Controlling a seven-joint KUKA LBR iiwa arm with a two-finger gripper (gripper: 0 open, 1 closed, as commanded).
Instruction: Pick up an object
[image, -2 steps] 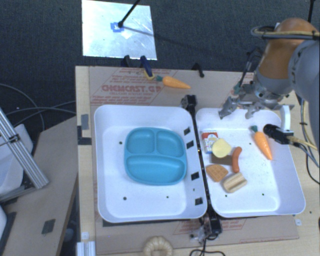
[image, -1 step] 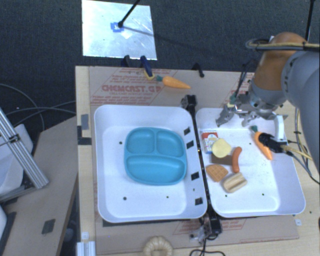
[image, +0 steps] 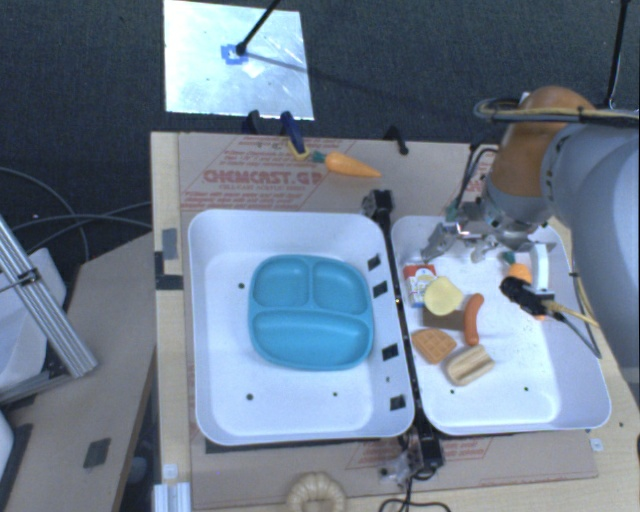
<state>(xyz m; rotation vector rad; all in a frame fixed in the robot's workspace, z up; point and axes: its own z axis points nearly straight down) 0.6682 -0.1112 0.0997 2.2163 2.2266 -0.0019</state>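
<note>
While I watch: gripper (image: 462, 238) over right bin (image: 570, 400), finger gap unreadable.
Sausage (image: 472, 317): long axis runs near-far, lying flat.
Left bin (image: 225, 400): blue plate (image: 310, 311).

Fixed camera above bench, angled down (slanting), both bins (image: 300, 420) framed

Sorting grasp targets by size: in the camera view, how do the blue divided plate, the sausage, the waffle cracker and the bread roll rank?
1. Blue divided plate, by far the largest.
2. Bread roll.
3. Waffle cracker and sausage look too similar to rank.
</note>
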